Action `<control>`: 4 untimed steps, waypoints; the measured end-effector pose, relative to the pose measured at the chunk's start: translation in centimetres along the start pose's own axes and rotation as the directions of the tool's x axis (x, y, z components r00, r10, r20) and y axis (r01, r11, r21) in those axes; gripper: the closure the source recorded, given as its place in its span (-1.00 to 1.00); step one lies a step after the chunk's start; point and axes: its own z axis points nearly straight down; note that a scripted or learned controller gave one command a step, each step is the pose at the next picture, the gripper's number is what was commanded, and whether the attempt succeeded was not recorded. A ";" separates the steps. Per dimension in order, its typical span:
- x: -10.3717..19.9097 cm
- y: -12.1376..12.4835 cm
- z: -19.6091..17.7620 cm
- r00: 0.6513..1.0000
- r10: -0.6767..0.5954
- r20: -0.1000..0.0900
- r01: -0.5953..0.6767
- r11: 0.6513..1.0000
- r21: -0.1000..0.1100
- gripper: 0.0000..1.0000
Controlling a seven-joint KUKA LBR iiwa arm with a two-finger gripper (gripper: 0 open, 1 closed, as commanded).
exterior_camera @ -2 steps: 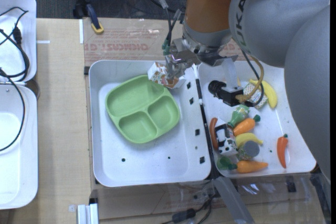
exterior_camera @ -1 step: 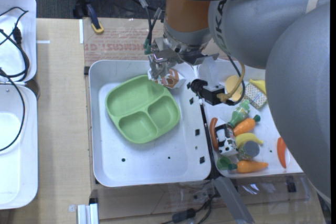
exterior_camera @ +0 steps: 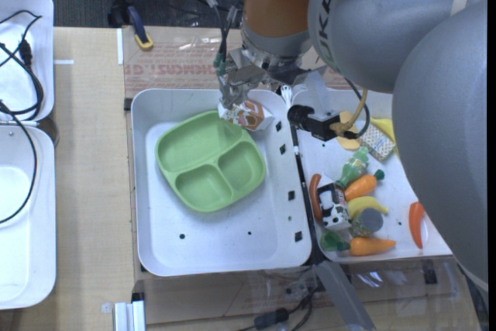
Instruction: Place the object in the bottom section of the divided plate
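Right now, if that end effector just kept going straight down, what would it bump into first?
Probably the small white and brown packet just below the end effector, at the upper right rim of the green plate. Depth is hard to judge from this slanted view.

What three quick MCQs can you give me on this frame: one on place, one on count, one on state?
1. Where is the green divided plate?
A. left bin
B. right bin
C. bare bench

2. How many sections does the plate have?
A. two
B. three
C. four

3. What lies in the plate's sections?
A. a carrot
B. a banana
C. nothing

Answers:
1 A: the plate lies in the left bin, across the divider from the toy food in the right bin.
2 B: one long section and two smaller ones.
3 C: all sections show bare green; the end effector is at the plate's far rim, at a small white and orange object.
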 end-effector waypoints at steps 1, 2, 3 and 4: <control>0.0 0.0 0.0 1.000 -0.001 0.000 0.001 1.000 0.000 -1.00; -1.7 2.6 1.2 0.974 -0.225 0.000 0.225 0.974 0.000 -1.00; -2.2 2.6 -3.6 1.000 0.028 0.000 -0.028 1.000 -0.001 -1.00; 5.6 -0.5 -18.2 0.913 -0.409 0.000 0.409 0.913 -0.001 -1.00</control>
